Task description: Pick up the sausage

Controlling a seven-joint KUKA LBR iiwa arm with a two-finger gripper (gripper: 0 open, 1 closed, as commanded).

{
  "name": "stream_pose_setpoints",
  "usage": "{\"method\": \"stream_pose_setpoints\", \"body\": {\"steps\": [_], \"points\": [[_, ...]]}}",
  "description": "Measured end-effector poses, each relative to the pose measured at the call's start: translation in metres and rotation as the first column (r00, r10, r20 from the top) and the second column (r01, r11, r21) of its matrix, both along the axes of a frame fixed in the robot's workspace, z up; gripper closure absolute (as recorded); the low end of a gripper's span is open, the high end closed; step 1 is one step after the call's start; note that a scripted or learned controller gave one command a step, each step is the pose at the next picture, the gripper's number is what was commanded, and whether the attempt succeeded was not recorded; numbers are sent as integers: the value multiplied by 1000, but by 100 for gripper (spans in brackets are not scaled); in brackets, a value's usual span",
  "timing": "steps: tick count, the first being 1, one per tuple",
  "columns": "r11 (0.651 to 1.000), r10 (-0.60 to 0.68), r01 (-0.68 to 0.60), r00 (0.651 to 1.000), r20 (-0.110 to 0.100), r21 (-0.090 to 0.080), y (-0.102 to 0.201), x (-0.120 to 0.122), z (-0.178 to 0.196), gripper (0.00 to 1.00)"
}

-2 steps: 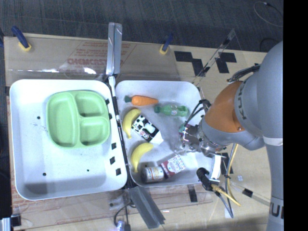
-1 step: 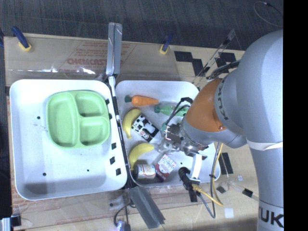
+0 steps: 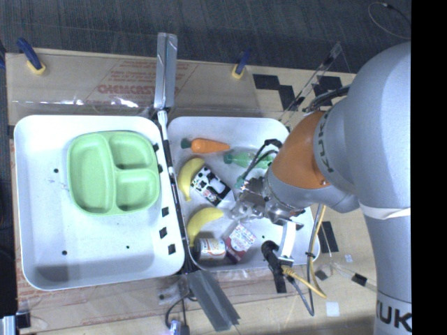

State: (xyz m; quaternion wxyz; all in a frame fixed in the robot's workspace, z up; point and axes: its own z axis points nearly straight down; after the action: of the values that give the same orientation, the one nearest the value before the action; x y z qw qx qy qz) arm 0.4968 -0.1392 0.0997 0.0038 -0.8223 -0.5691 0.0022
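Note:
In the right bin [image 3: 209,125], a short brownish cylinder [image 3: 209,248] lies near the front wall; it may be the sausage, but I cannot tell for sure. My gripper [image 3: 246,206] hangs low over the middle of this bin, below the orange band [image 3: 307,155] of the arm. It is above and to the right of the brownish cylinder, apart from it, and just over a small red-and-white packet [image 3: 242,238]. The arm's wrist hides the bin's right part.
The right bin also holds a carrot [image 3: 208,146], two bananas [image 3: 187,176] [image 3: 202,219], a black-and-white spotted item [image 3: 209,185] and a green bottle [image 3: 244,159]. A green divided plate [image 3: 114,171] sits in the left bin [image 3: 42,208]. Cables trail at the front right.

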Motion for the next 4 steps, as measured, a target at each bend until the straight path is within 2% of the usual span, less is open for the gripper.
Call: {"method": "stream_pose_setpoints", "body": {"steps": [1, 2, 3, 4], "points": [[988, -157, 157, 988, 5, -2, 16, -21, -8, 100], [999, 47, -47, 999, 3, 0, 47, -21, -9, 100], [996, 89, -89, 996, 4, -1, 157, -20, 91, 100], [998, 63, -63, 998, 3, -2, 118, 6, 91, 100]]}}
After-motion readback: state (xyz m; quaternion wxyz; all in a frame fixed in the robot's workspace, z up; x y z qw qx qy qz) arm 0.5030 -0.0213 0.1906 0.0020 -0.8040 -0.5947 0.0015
